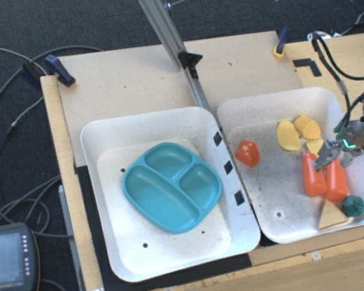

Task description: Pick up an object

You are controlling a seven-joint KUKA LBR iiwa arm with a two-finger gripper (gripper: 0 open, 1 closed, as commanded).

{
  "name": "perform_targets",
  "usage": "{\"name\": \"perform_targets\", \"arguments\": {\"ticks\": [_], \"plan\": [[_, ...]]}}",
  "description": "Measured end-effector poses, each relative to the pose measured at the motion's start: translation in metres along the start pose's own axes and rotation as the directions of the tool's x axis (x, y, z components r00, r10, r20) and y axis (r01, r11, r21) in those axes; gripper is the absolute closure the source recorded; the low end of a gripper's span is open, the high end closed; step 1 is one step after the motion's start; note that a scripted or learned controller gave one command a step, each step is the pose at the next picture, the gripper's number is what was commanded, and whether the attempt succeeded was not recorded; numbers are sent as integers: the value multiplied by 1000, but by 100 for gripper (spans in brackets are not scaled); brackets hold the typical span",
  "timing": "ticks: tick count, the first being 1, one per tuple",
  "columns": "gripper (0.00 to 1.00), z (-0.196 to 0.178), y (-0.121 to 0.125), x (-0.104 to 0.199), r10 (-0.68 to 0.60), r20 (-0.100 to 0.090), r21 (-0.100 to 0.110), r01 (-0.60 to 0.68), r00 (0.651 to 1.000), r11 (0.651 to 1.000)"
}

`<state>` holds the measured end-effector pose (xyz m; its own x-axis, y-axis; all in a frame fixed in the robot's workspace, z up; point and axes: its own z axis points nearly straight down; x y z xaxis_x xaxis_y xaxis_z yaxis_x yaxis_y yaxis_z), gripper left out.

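In the right white bin (277, 218), two orange plastic carrot-like pieces (324, 180) are lain beneath the end effector (334, 154), whose opening cannot be told. Light, stiff, slippery plastic is judged; mid-body grasp is advised.

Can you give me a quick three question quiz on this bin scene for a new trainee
1. True or false: the teal divided plate lies in the left bin.
2. Which item sits nearest the divider in the right bin? A) red strawberry-like piece B) green piece C) yellow pieces
3. The gripper is above which items?

Key: 1 true. 2 A. 3 the orange carrot-like pieces.
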<state>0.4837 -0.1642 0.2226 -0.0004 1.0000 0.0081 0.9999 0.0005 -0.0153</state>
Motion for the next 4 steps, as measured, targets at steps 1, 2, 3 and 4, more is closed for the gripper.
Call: {"name": "perform_targets", "arguments": {"ticks": [1,2,3,4], "plan": [[0,-3,1,0,-1,1,-7,1,1000,1000],[0,46,8,7,0,-1,0,0,1000,1000],[0,106,1,2,1,-1,0,-1,1000,1000],[0,133,0,4,1,-4,2,-1,1000,1000]]}}
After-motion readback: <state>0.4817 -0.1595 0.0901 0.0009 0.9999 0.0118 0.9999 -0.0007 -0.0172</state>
